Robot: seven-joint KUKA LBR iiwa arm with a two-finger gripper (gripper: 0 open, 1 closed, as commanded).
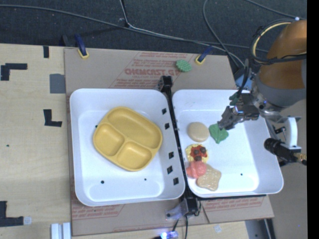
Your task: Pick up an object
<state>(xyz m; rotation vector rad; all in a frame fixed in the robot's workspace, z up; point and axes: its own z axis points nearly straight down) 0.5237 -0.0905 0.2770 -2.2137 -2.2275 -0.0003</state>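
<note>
My gripper [225,125] hangs over the middle of the right bin [249,183], reaching in from the right. A small green toy piece [218,134] sits right at its fingertips, and the fingers look shut on its upper edge. Just left of it lies a round beige cookie-like piece [198,131]. Below that are a yellow piece with red and dark topping [198,152], a pink piece [195,170] and a tan biscuit shape [210,179].
The left bin [82,103] bears a yellow divided plate [127,138]. Another green piece [183,66] lies on the cardboard behind the bins. A black divider [172,133] runs between the bins. Cables cross the dark bench at the back.
</note>
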